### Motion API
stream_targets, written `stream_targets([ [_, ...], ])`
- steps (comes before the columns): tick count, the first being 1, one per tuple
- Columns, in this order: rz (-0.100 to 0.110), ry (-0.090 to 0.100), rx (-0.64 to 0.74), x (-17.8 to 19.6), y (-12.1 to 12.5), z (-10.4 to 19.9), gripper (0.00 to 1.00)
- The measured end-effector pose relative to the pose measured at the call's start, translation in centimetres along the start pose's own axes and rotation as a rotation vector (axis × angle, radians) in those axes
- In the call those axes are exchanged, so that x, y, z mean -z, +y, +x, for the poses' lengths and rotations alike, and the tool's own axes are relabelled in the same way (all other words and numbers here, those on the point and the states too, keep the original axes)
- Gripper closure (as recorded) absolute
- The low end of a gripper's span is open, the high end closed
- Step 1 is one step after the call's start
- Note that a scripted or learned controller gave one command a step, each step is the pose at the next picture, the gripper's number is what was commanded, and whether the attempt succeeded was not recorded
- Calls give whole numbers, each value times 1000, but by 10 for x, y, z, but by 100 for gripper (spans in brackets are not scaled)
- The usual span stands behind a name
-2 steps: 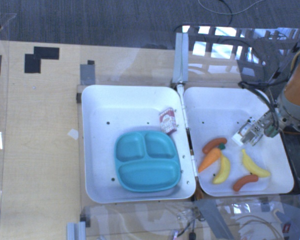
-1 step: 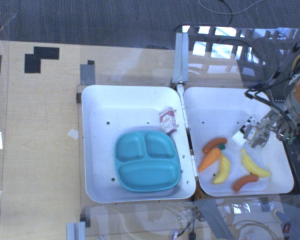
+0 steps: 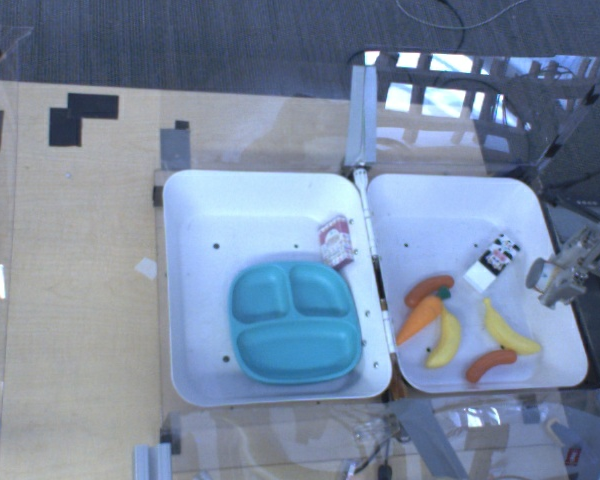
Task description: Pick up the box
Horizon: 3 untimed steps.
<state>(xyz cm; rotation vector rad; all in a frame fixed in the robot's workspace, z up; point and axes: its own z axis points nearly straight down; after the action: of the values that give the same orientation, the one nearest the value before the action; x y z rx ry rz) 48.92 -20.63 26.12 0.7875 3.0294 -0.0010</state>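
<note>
A small red and white box (image 3: 335,241) lies in the left bin (image 3: 195,268), against the right wall just above a teal plate. A second small box (image 3: 492,262), white with a black end, lies in the right bin (image 3: 450,208) toward its right side. My gripper (image 3: 552,280) hovers at the right rim of the right bin, a short way right of the white and black box and apart from it. Nothing shows in its grasp.
A teal divided plate (image 3: 294,321) fills the lower middle of the left bin. In the right bin lie a carrot (image 3: 421,318), two sausages (image 3: 429,288) (image 3: 491,364) and two bananas (image 3: 445,340) (image 3: 507,329). A metal post (image 3: 361,118) stands behind the bins.
</note>
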Motion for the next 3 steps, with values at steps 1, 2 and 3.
stream_targets([
  [1, -1, 0, -66, 13, 12, -20, 100],
  [2, 3, 5, -575, -37, 5, -6, 100],
  [3, -1, -2, -568, -25, 7, -8, 100],
])
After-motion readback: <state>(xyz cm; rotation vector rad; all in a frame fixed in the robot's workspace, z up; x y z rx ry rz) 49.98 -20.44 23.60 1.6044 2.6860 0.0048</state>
